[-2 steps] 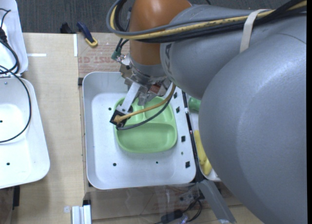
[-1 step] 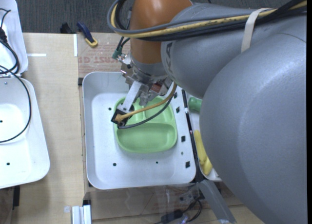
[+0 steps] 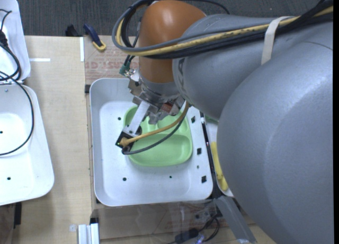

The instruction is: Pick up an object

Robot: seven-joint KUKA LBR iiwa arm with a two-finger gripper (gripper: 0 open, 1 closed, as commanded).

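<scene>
A pale green shallow dish (image 3: 168,151) lies in the white bin (image 3: 106,179), towards its far right side. My gripper (image 3: 159,111) hangs over the dish's far edge, under the orange band of the wrist. The wrist and arm cover the gripper's tips and the far part of the dish. Nothing can be seen held.
The grey arm covers the right bin; a yellow object (image 3: 221,176) peeks out at its left wall. White trays with black cables (image 3: 16,131) stand at the left. A blue-and-yellow clamp (image 3: 93,36) lies on the wooden bench behind the bin.
</scene>
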